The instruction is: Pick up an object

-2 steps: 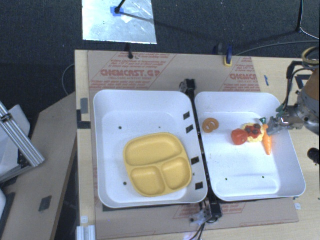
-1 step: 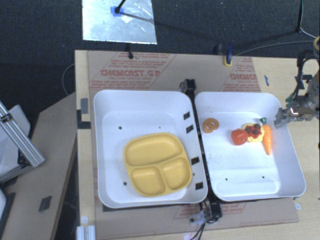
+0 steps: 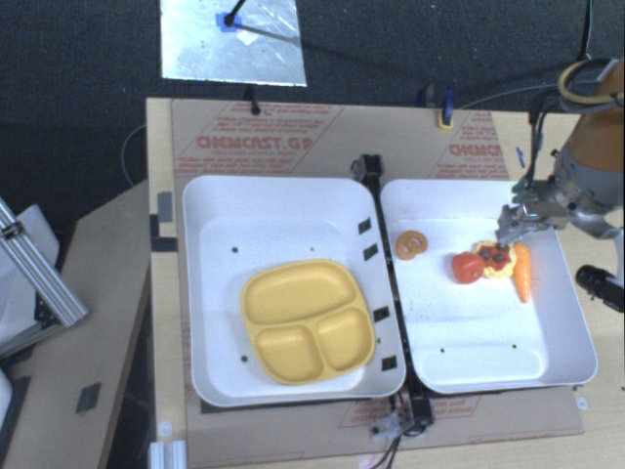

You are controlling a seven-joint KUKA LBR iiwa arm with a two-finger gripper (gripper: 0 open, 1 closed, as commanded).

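Gripper (image 3: pixel 508 234), two-finger, grey arm: over right white bin (image 3: pixel 562 360), tips at a red tomato-shaped toy (image 3: pixel 469 267) and small yellow-red piece (image 3: pixel 496 260); grasp state cannot be told. Orange carrot (image 3: pixel 522 272) just beside. Tan ring-shaped pretzel (image 3: pixel 411 245) nearby. Yellow three-compartment plastic tray (image 3: pixel 308 319): left white bin (image 3: pixel 210 223).

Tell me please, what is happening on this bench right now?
A grey robot arm with an orange band reaches in from the right, and its two-finger gripper is down over a small cluster of toy food in the right white bin: a red tomato-like piece and an orange carrot. Nothing looks lifted yet. A small orange ring-shaped piece lies apart nearby. The left white bin holds a yellow divided plastic tray.
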